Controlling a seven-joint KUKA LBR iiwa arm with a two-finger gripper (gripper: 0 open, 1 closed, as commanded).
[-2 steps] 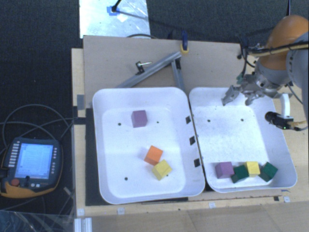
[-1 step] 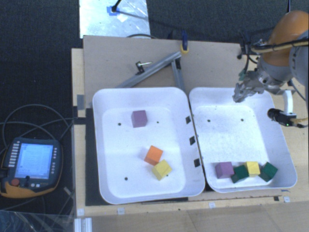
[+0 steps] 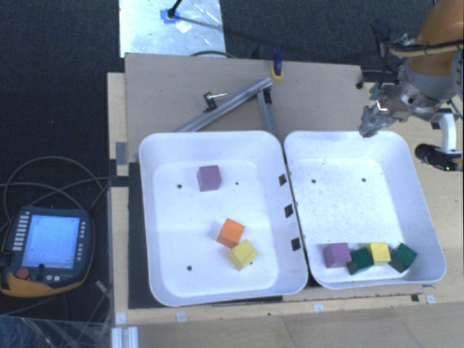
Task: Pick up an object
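Note:
The left bin (image 3: 156,194) holds a purple cube (image 3: 209,177) near its back, an orange cube (image 3: 230,232) in the middle and a yellow cube (image 3: 243,254) just in front of the orange one. Along the front wall of the right bin (image 3: 406,165) lie a purple cube (image 3: 336,254), a dark green cube (image 3: 359,260), a yellow cube (image 3: 380,252) and another green cube (image 3: 403,257). My gripper (image 3: 371,122) hangs over the back rim of the right bin, far from all the cubes, with nothing seen between its fingers.
A metal bar (image 3: 225,104) lies on the brown board behind the left bin. A teach pendant (image 3: 47,249) with cables sits left of the bench. A black fitting (image 3: 435,154) is right of the right bin.

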